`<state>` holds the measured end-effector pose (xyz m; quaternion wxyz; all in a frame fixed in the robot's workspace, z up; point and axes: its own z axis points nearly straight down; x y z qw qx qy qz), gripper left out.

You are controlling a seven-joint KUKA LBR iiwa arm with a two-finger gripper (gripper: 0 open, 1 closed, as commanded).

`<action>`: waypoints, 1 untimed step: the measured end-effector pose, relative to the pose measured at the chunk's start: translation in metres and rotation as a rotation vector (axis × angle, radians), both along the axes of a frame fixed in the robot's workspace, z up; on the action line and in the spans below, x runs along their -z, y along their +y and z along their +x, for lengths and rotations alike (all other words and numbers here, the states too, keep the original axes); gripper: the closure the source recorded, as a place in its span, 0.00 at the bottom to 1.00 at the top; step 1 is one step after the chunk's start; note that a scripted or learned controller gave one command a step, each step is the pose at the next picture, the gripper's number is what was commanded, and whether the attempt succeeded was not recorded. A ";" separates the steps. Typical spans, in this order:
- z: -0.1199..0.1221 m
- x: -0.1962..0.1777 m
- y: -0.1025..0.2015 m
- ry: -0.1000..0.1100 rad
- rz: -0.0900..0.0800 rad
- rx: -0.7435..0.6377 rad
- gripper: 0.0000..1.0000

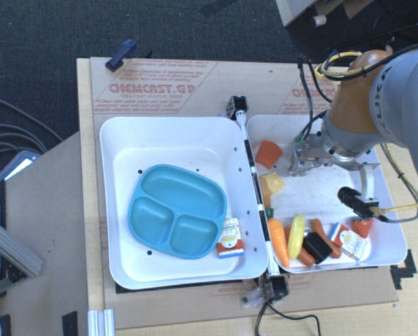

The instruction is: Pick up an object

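The right bin [319, 191] holds an orange-red block [268, 153] and a pale yellow wedge [271, 183] near its left wall. Along its front lie a carrot [278, 241], a yellow banana-like piece [295, 231], a brown sausage [321, 230], a black piece [318, 248], a white packet [351, 242] and a red piece [363, 225]. My gripper [297, 165] hangs low over the back of this bin, just right of the orange-red block and above the wedge. Nothing shows in its grasp.
The left bin [109, 187] carries a blue divided plate [177, 211] and a small carton [230, 237] at its front right corner. A black clamp [238, 106] sits on the divider between the bins. A blue clip [120, 54] lies on the cardboard at the back left.
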<state>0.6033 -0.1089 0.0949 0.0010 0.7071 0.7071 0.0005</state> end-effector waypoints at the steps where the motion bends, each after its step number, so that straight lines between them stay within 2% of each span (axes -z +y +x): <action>1: 0.000 0.000 0.000 0.000 0.000 0.000 0.00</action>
